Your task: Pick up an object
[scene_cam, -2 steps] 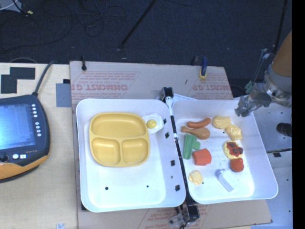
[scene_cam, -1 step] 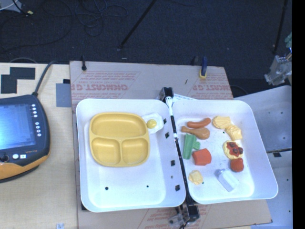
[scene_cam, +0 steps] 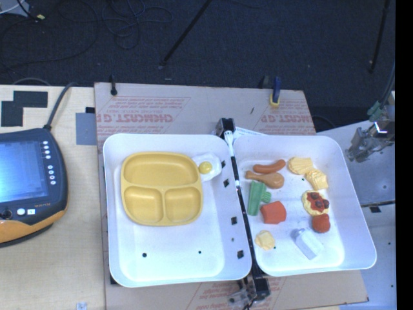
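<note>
The right bin [scene_cam: 352, 192] holds several toy foods: an orange sausage [scene_cam: 269, 167], a brown drumstick [scene_cam: 268, 180], a green piece [scene_cam: 257, 197], a red block [scene_cam: 273, 212], a yellow round piece topped with red [scene_cam: 316, 202], a red berry [scene_cam: 321, 223] and a grey-white piece [scene_cam: 306, 243]. My gripper [scene_cam: 365, 141] shows as a grey metal shape at the right, outside the right bin's far right corner, well away from every item.
The left bin [scene_cam: 129, 257] carries a yellow divided plate [scene_cam: 161, 188], with a small fried egg [scene_cam: 205, 168] at the plate's far right corner. A pendant with a screen [scene_cam: 26, 176] lies on the bench at the left. A black divider strip [scene_cam: 237, 186] runs between the bins.
</note>
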`<state>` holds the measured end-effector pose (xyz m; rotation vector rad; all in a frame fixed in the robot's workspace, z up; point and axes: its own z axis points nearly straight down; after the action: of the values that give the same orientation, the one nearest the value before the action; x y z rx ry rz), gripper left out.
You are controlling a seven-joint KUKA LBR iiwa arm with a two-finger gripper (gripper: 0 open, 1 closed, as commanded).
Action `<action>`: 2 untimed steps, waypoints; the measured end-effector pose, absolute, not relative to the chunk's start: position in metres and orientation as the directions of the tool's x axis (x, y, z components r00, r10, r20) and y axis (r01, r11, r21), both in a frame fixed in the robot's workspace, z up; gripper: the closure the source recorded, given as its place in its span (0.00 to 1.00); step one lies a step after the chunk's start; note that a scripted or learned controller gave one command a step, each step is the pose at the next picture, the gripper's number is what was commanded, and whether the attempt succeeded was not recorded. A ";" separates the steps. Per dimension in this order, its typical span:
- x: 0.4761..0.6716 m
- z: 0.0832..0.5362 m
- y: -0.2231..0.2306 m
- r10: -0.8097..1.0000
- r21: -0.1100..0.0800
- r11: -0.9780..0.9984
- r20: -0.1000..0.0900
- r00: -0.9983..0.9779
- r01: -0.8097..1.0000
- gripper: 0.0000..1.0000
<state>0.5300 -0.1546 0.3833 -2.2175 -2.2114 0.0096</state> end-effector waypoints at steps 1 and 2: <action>0.485 0.229 -0.059 1.000 -0.022 0.005 0.007 -0.005 1.000 1.00; 0.503 0.184 0.022 1.000 -0.009 0.007 0.004 -0.007 1.000 1.00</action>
<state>0.5028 0.0217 0.1837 -2.2076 -2.2225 0.0055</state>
